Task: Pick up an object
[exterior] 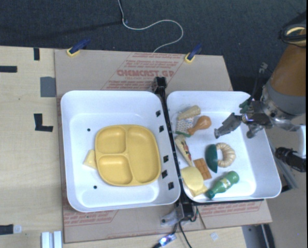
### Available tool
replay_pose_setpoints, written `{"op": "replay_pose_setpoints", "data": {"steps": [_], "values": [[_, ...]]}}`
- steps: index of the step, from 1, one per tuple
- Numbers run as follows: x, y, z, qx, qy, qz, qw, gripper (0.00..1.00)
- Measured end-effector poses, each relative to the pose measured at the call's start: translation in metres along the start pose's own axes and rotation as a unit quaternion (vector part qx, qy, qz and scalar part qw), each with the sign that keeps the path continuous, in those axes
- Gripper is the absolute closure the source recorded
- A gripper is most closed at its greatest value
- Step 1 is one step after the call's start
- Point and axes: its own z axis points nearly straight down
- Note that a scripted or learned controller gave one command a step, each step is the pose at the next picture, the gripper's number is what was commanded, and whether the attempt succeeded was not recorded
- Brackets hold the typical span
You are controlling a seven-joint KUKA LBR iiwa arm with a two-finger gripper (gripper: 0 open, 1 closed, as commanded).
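Gripper [235, 124]: above right bin [257, 187], jaws spread wide, holding nothing (pick not yet made). Nearest items: doughnut [226, 154], drumstick [199, 123]. Task approx. at approach stage.

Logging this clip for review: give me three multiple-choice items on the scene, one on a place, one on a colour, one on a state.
1. Where does the divided plate lie?
A. left bin
B. right bin
C. on the cardboard

2. What colour is the bottle?
A. red
B. green
C. blue

3. What is between the pincer's fingers?
A. the bottle
B. the plate
C. nothing

Answers: 1 A, the plate fills the middle of the left bin. 2 B, the bottle is green, at the right bin's near edge. 3 C, the pincer hovers above the right bin's floor with nothing between its fingers.
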Motion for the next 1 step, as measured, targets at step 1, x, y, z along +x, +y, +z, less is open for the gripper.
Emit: {"op": "replay_pose_setpoints", "data": {"steps": [1], "values": [[0.0002,0.0018,-0.0066,-0.006,-0.001,-0.002,1.0000,0.00]]}}
